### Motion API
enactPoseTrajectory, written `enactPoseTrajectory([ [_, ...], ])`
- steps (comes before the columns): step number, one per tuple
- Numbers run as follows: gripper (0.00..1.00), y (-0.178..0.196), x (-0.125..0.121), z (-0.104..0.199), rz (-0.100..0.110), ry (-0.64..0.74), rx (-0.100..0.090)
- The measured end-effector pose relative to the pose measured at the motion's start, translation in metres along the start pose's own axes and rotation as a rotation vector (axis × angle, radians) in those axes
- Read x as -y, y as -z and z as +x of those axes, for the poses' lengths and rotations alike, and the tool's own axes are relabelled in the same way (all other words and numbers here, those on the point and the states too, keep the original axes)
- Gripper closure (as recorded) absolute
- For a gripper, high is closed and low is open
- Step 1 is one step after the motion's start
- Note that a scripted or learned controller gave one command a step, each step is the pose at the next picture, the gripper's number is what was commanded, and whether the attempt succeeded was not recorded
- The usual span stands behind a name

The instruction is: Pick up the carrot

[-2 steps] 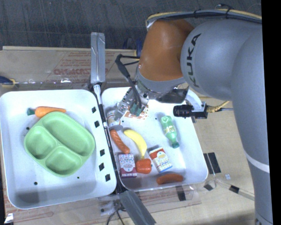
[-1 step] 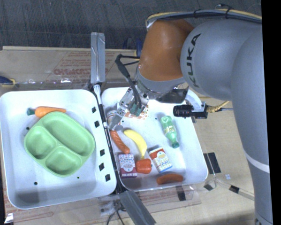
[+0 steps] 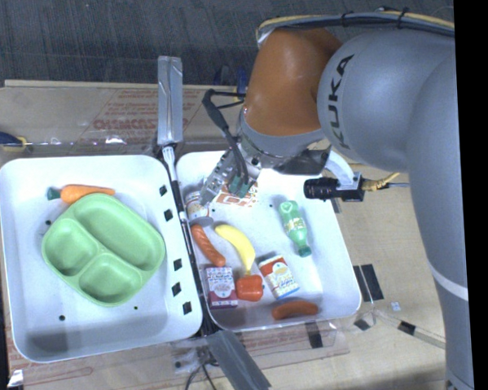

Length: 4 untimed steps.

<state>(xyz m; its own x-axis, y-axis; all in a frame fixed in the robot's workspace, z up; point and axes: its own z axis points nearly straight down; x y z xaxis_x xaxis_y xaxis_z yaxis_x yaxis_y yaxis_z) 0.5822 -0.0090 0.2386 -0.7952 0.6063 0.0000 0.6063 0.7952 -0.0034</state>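
Gripper (image 3: 219,183) hangs over the far-left corner of the right bin (image 3: 346,266), beneath the grey arm (image 3: 385,85); whether it is released or clenched cannot be told from this angle. Nothing is seen in its grasp. The carrot (image 3: 85,191) lies in the left bin (image 3: 30,323), at the far edge, touching the rim of the green tray (image 3: 104,250). A clean pick likely means crossing the divider, aligning across the carrot's narrow width, and descending clear of the tray's lip.
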Motion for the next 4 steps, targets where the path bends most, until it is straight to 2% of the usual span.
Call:
enactPoseTrajectory([
  [1,1.00,0.016,0.037,-0.053,-0.003,-0.053,0.002],
  [2,1.00,-0.007,-0.004,-0.054,-0.004,0.253,0.003],
  [3,1.00,0.118,0.034,-0.039,-0.005,0.220,0.005],
  [4,0.00,0.117,0.034,-0.039,-0.004,0.220,0.003],
])
